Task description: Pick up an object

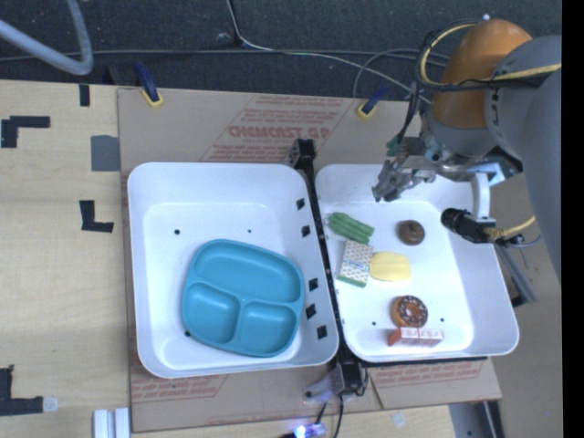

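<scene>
Arm (pixel 511 80): comes in from the right, grey body and orange band at upper right, wrist angled down and left over the back of the right bin (pixel 474 331). Gripper (pixel 391 188) hangs above the bin's far-left area, fingertips aimed down-left; nothing between them. Whether the fingers are wide or narrow, can't tell at this angle.

Left bin (pixel 155 199): holds a blue divided tray (pixel 242 297), three compartments, long axis roughly left-right with a slight tilt, sitting toward the front-centre of the bin.

Right bin, candidate objects:
- Green piece (pixel 350 227), elongated, long axis running upper-left to lower-right, near the bin's left wall, below and left of the gripper, apart from it.
- Sponge-like block (pixel 356 263), pale with green speckle, long axis close to vertical in the view, just under the green piece and touching or nearly touching the yellow one.
- Yellow rounded object (pixel 390 266), long axis left-right, just right of the block.
- Donut (pixel 410 311), brown with sprinkles, round, toward the front.
- Red-and-white flat item (pixel 418 337), long axis left-right, right under the donut at the front wall.
- Small brown round object (pixel 411 233), mid-bin, below and right of the gripper, apart from it.

All objects lie on the bin floor.
</scene>
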Robot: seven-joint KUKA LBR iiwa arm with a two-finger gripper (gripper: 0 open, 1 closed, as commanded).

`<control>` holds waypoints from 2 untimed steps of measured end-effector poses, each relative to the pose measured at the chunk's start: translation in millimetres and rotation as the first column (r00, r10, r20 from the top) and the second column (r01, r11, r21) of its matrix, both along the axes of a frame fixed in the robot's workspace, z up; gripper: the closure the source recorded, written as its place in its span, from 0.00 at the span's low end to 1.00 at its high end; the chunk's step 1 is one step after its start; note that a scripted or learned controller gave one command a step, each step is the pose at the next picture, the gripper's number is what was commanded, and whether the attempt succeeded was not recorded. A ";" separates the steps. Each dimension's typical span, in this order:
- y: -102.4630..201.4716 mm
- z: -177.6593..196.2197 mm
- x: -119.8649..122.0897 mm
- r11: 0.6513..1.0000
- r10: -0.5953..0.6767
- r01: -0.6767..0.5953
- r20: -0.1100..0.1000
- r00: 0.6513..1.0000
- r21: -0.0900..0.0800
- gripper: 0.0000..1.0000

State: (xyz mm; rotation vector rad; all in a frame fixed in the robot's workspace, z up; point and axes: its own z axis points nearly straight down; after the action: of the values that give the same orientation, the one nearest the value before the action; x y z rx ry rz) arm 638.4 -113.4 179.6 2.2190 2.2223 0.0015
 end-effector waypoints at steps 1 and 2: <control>8.6 46.1 0.7 1.000 0.000 0.000 0.001 1.000 0.000 1.00; 3.4 107.5 1.3 1.000 0.000 0.000 0.002 1.000 -0.001 1.00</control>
State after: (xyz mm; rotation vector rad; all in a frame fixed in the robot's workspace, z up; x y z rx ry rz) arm 639.6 -110.0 287.1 2.2178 2.2211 0.0025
